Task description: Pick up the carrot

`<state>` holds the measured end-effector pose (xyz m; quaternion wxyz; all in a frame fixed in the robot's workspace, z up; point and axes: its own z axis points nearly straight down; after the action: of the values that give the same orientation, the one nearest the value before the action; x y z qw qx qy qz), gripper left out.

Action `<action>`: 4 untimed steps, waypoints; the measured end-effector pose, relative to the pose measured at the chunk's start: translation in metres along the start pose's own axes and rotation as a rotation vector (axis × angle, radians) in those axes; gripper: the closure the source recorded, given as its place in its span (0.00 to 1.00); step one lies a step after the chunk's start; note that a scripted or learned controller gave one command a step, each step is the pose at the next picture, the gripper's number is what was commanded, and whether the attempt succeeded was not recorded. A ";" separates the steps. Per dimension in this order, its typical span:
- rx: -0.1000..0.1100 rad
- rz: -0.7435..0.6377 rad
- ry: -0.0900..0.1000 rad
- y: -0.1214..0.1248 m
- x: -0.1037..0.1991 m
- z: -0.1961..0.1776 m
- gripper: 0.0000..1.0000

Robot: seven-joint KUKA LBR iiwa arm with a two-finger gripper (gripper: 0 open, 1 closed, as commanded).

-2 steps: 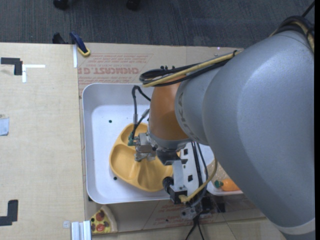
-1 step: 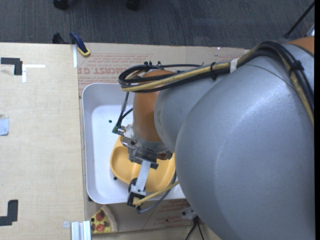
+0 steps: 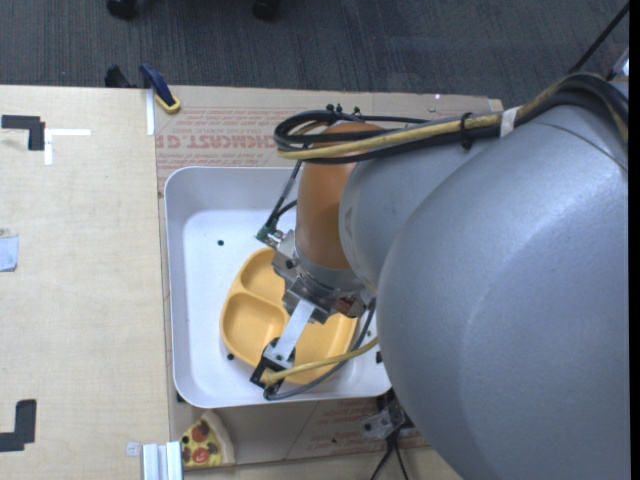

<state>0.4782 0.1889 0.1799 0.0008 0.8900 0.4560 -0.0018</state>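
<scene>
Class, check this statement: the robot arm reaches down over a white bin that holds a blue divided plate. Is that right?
Not quite. The divided plate in the white bin is yellow, not blue, as the camera view shows. The arm does reach down over that bin.

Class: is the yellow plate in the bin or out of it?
In. The plate lies on the floor of the bin, inside its walls, part hidden by the arm.

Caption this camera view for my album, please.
Grey robot arm hangs over a yellow divided plate in a white bin.
</scene>
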 end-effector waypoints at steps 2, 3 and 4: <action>0.000 0.719 0.001 -0.023 0.031 0.013 1.00; 0.004 0.650 0.004 -0.025 0.034 0.088 1.00; 0.004 0.651 0.000 -0.023 0.032 0.079 1.00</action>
<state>0.4777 0.2283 0.1007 -0.0004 0.9891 0.1475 -0.0022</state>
